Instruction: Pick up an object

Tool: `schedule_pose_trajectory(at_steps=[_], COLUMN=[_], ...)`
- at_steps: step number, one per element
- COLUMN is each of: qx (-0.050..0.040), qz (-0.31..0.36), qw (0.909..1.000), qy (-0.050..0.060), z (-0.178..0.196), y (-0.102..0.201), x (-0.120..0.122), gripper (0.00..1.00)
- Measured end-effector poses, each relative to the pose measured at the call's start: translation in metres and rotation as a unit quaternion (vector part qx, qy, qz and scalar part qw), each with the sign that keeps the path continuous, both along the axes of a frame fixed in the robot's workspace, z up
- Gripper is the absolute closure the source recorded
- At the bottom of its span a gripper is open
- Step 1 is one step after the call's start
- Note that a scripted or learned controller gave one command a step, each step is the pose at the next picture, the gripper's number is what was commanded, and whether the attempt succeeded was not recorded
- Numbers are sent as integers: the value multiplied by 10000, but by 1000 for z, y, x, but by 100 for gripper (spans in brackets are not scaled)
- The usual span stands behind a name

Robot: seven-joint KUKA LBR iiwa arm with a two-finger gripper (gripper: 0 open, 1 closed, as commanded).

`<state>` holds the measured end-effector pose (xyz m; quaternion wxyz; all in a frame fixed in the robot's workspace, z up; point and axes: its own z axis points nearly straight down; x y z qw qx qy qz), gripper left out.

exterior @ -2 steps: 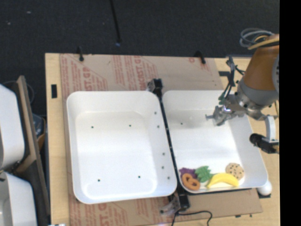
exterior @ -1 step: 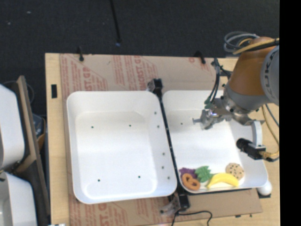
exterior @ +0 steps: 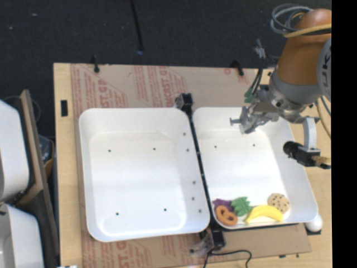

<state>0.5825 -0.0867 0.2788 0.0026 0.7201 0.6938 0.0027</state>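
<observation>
The hand [exterior: 248, 124] is hovering over the far end of the right bin [exterior: 290, 166], and I cannot tell its state. The banana [exterior: 264, 214], cookie [exterior: 278, 202], pretzel [exterior: 226, 215] and green leafy toy [exterior: 241, 205] are lying clustered at the bin's near edge, well apart from the hand

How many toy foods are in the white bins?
5, all along the near edge of the right bin: purple grapes, a pretzel, a green leafy piece, a banana and a cookie. They sit close together, so another could be hidden.
</observation>
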Motion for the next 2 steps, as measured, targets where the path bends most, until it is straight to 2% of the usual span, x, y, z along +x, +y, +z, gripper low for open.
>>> schedule_pose_trajectory(at_steps=[1, 2], qx=[-10, 3], qz=[164, 191], qw=[9999, 9998], qy=[31, 44], z=[25, -11], y=[-69, -27], x=[54, -4], gripper=[100, 100])
